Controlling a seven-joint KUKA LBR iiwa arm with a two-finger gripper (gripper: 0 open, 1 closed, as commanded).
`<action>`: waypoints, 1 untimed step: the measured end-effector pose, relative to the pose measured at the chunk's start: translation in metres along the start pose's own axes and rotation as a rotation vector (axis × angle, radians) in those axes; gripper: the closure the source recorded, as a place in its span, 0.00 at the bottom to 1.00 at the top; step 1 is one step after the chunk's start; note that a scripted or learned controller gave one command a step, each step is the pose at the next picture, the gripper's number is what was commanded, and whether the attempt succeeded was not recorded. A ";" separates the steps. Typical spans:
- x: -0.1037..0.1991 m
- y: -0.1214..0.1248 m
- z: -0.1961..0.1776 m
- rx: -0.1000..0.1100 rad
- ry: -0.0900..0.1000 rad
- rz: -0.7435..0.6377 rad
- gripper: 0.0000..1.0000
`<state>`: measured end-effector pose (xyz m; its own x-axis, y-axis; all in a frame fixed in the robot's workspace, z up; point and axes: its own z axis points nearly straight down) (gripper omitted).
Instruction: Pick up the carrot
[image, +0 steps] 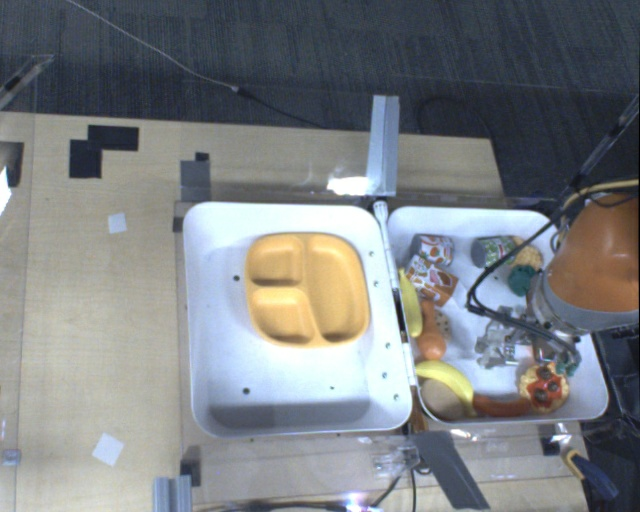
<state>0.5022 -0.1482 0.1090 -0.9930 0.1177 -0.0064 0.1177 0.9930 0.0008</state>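
My gripper (505, 345) hangs low in the right bin (595, 395); I cannot tell its state. The carrot (432, 333) lies apart from it, by the bin's left wall, above the banana (445, 378). Likely light, stiff, smooth plastic: I would pinch it mid-body, across its width.

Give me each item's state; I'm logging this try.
carrot: lying in the right bin, not gripped
banana: lying beside the carrot
yellow divided plate: upright in the left bin
snack packet: lying flat
hand: low over the right bin
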 end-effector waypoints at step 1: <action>0.003 0.012 0.018 0.006 -0.011 -0.510 1.00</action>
<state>0.5008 -0.1363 0.0914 -0.9240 -0.3820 -0.0151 -0.3819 0.9242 -0.0107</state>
